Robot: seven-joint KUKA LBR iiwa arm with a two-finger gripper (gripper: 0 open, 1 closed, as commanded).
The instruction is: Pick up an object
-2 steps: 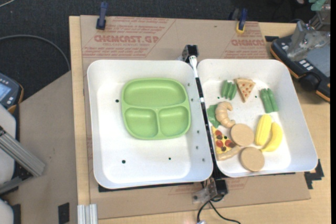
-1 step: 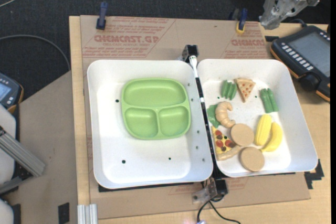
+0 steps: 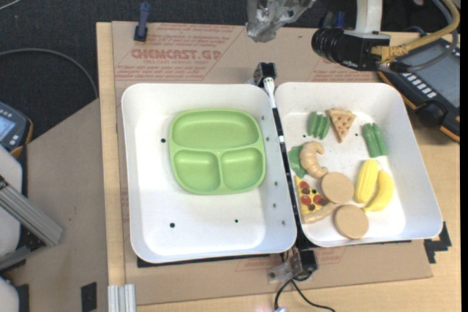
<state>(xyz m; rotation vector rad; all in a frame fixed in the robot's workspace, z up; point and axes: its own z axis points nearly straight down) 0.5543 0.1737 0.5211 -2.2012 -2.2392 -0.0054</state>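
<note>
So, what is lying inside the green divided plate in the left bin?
The green plate shows three bare compartments, with no item in them. It covers the left bin floor beneath it, so that part is hidden.

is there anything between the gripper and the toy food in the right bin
Nothing visible. The gripper hangs above the bench beyond the bins' far edge, and the toy food lies uncovered in the right bin. The pieces are packed close, touching one another.

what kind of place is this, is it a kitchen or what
Probably a robotics lab bench, not a kitchen: two shallow white plastic bins sit clamped on a board, toy plastic food fills one, and a grey robot gripper hangs above.
</note>
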